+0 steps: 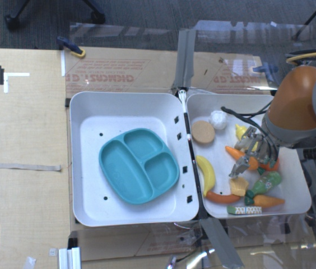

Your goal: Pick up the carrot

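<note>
An orange carrot (270, 202) with a green top lies near the front wall of the right bin (298, 206). A second orange, carrot-like piece (235, 151) lies in the middle of that bin and runs under my gripper (244, 159). The gripper hangs low over this piece, among the toy foods, with the grey and orange arm (295, 105) reaching in from the right. The gripper's body hides part of the piece, so I cannot see whether anything is held.
The right bin also holds a banana (205, 172), a round tan biscuit (203, 132), a white ball (218, 119), a yellow piece (240, 130), a red chilli (221, 196), a cheese block (237, 186) and a green item (268, 180). A teal divided plate (119, 172) lies in the left bin.
</note>
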